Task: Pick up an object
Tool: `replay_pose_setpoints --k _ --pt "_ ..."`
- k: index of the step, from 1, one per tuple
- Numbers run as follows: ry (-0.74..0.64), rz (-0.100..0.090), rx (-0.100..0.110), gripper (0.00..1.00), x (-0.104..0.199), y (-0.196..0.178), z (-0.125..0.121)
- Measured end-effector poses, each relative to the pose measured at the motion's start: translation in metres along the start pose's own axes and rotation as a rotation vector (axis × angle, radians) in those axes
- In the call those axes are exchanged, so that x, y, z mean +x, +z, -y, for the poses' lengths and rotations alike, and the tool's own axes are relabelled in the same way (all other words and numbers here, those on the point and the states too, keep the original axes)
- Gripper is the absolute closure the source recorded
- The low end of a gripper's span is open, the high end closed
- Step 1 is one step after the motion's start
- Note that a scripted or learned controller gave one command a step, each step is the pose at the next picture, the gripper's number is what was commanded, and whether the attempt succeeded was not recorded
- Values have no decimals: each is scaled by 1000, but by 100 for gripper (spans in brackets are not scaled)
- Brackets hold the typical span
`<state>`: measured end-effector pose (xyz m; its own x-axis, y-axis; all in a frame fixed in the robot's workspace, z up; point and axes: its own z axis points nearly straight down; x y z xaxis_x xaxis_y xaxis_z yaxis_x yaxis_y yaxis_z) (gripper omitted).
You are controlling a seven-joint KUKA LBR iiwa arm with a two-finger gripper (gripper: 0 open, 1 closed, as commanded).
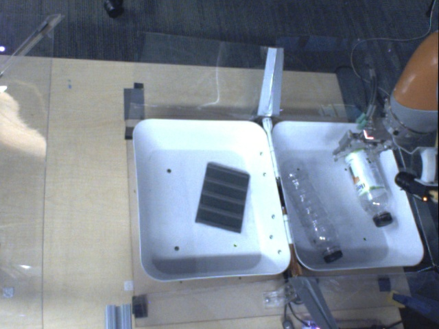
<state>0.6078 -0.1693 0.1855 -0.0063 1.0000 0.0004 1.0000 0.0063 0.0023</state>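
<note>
Camera view puts the two white bins side by side on the bench, and I come in from the right over the right bin (pixel 411 252). Across the divider, the left bin (pixel 147 184) carries a dark ribbed rectangular pad (pixel 223 197), well apart from me and no concern of this move. In my bin lie two clear plastic bottles. One, the far bottle (pixel 312 214), runs along the bin's left wall with its dark cap toward the near edge. The other, the labelled bottle (pixel 363 180), lies directly under my gripper (pixel 363 140), its long axis running from my wrist down toward the near right corner, cap end away from me. My gripper sits at its upper end, touching or just above it. Whether it pinches the bottle I cannot tell.
</note>
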Motion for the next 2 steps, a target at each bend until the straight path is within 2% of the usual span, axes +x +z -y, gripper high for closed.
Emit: replay_pose_setpoints --k 1,2 --pt "-89 2 -5 0 -24 64 0" --pt "-140 3 -6 0 -35 98 -13"
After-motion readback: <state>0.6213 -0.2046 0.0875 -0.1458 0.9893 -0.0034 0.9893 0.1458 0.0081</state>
